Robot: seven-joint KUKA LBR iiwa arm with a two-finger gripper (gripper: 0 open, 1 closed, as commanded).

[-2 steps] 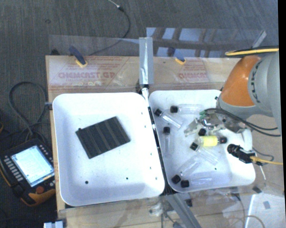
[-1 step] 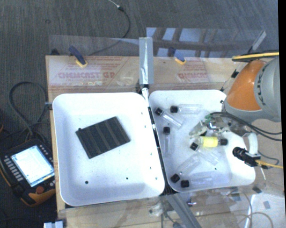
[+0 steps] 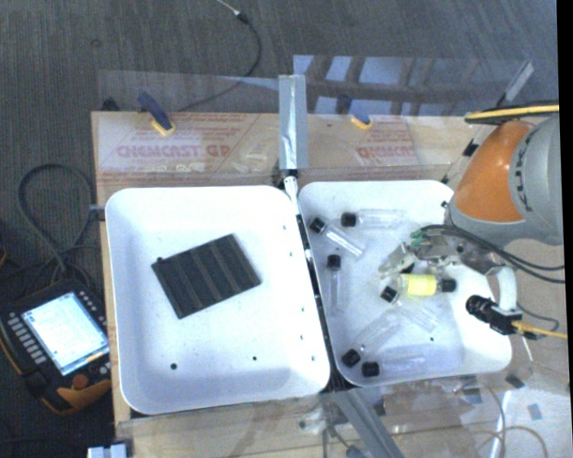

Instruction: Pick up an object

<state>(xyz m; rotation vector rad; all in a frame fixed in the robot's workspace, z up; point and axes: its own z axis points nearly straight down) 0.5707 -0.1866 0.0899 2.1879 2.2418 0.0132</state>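
Blurring hand (image 3: 421, 258), vials (image 3: 348, 240) hard to separate

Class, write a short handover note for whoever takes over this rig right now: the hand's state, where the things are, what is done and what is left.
Hand: low over the right bin, among the vials; its grip cannot be judged.
Things: clear black-capped vials scattered in the right bin, a yellow vial just below the hand. A black ribbed pad lies in the left bin.
Done: nothing visibly lifted.
Left: grasp one object and raise it.
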